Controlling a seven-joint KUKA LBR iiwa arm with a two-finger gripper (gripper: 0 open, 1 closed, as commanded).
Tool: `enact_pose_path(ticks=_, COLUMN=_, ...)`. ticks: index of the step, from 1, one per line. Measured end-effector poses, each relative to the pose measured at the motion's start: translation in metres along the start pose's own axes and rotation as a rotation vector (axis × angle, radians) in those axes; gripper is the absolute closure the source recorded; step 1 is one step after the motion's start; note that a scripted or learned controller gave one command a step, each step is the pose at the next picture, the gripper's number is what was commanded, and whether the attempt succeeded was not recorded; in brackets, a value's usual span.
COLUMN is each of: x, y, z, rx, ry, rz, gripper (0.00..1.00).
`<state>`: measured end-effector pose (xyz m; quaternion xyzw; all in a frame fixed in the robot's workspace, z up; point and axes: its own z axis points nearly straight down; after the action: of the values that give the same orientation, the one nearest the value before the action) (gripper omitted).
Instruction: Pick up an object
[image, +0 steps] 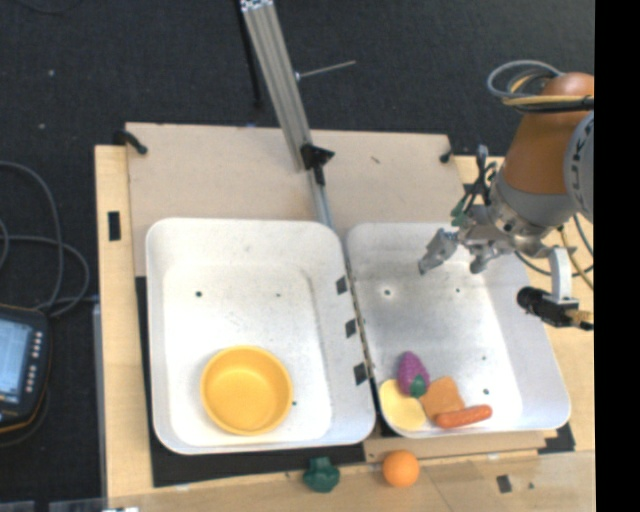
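Observation:
My gripper (458, 258) hangs over the far part of the right bin (520, 340), its two grey fingers spread open with nothing between them. A cluster of toy food lies in the near corner of that bin: a purple piece (410, 371), an orange wedge (441, 396), a red-orange carrot (463, 417) and a pale yellow piece (399, 407). The gripper is well behind this cluster. A yellow bowl (247, 389) sits in the near part of the left bin (200, 260).
An orange ball (400, 468) and a small green object (321, 475) lie on the bench in front of the bins. A slanted metal rail (290, 105) rises behind the bins. A handheld pendant (20, 372) sits at the far left.

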<state>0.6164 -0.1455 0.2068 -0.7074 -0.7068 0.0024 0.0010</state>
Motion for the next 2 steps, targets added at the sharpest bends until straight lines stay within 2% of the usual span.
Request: enact_pose_path(ticks=2, x=-0.012, y=0.001, z=0.109, rx=-0.001, ry=0.0, rz=0.001, gripper=0.0)
